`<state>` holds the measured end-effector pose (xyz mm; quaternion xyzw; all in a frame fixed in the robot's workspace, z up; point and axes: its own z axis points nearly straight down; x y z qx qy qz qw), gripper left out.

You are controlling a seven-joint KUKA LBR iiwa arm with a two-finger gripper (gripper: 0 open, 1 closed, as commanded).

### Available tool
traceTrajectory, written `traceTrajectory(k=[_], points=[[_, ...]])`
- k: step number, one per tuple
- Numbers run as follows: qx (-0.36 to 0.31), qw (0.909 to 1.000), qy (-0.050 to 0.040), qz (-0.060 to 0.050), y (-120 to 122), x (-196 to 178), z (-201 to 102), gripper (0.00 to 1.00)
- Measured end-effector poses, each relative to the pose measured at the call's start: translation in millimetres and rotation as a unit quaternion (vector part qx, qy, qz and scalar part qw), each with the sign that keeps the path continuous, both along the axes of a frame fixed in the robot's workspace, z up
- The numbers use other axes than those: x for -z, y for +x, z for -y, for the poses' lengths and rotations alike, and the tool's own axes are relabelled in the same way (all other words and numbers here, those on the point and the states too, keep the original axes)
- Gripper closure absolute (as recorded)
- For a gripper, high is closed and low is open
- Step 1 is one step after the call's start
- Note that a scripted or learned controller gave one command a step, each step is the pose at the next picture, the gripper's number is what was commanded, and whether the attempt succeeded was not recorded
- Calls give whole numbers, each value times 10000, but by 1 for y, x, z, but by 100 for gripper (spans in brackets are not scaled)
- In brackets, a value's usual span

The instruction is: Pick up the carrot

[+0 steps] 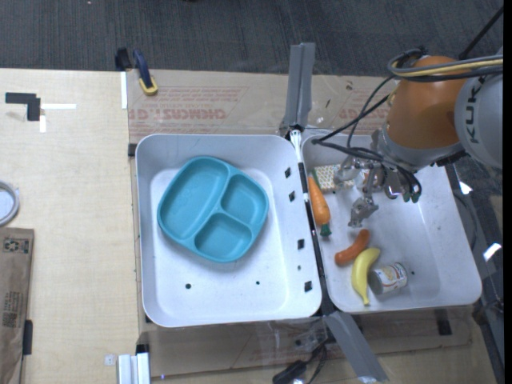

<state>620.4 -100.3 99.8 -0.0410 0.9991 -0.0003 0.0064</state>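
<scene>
The orange carrot (319, 203) lies along the left wall of the right bin (436, 250), its green stub pointing toward the front. My gripper (364, 209) hangs over the middle of that bin, a short way to the carrot's right and apart from it. Nothing shows between its metal fingers, and I cannot make out how wide they stand.
In the right bin, a small orange-red sausage (353, 247), a yellow banana (363, 273) and a tin can (390, 278) lie near the front. A perforated tan block (325, 174) sits behind the carrot. The left bin (160, 286) holds a blue divided plate (213, 208).
</scene>
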Motion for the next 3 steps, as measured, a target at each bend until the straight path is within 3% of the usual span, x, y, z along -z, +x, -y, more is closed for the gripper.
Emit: traceTrajectory(k=[1,2,3], points=[[-1271,9919,-42,38,3,-1,-2,0],[-2460,9693,-52,36,7,-1,-5,0],[-2527,9675,-15,-36,-21,6,-6,0]])
